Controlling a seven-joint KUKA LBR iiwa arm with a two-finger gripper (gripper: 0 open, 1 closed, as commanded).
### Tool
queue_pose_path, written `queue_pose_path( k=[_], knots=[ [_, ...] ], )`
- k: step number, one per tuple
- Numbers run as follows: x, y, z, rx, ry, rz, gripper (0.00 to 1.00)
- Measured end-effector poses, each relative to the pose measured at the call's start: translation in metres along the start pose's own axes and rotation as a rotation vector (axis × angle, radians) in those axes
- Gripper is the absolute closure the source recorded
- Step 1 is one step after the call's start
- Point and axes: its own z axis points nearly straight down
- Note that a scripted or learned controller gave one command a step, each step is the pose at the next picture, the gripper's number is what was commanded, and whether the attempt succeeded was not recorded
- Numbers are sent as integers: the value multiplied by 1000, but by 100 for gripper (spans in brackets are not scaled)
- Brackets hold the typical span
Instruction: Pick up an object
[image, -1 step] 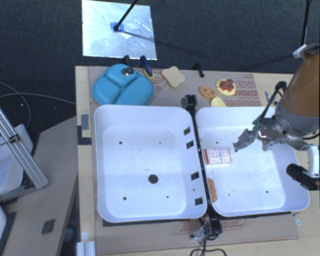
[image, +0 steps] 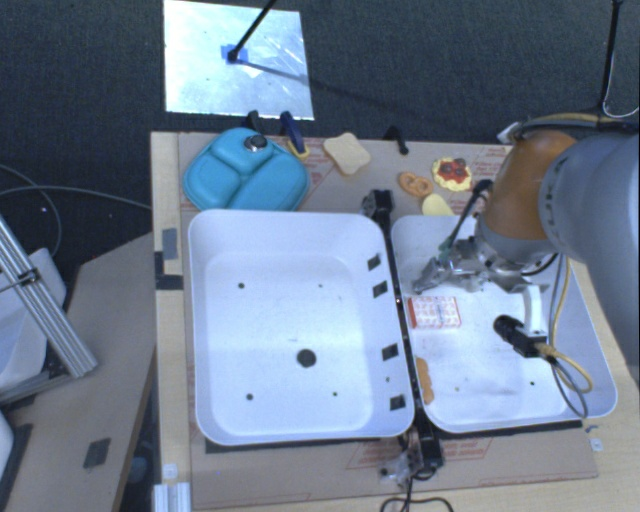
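Note:
In the right bin (image: 560, 395), a small white box with a red pattern (image: 435, 312) lies flat near the left wall. My gripper (image: 436, 276) hangs just behind and above the box, at the end of the grey arm with its orange band (image: 520, 190). Whether it touches the box I cannot tell. A thin tan piece (image: 423, 380) lies against the same bin's left wall, nearer the front.
The left bin (image: 230, 300) has a small dark dot (image: 306, 357) on its floor. Behind the bins sit a blue divided dish (image: 245, 172), a toast slice (image: 347, 153), a pretzel-like toy (image: 414, 183), a round pizza-like toy (image: 452, 172) and a yellow piece (image: 436, 206).

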Motion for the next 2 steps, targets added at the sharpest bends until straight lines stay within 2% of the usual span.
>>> queue_pose_path(
  k=[1, 2],
  knots=[
    [10, 53, -32, -2, 1, 0, 0],
    [88, 53, -112, -1, 4, -4, 0]
  ],
)
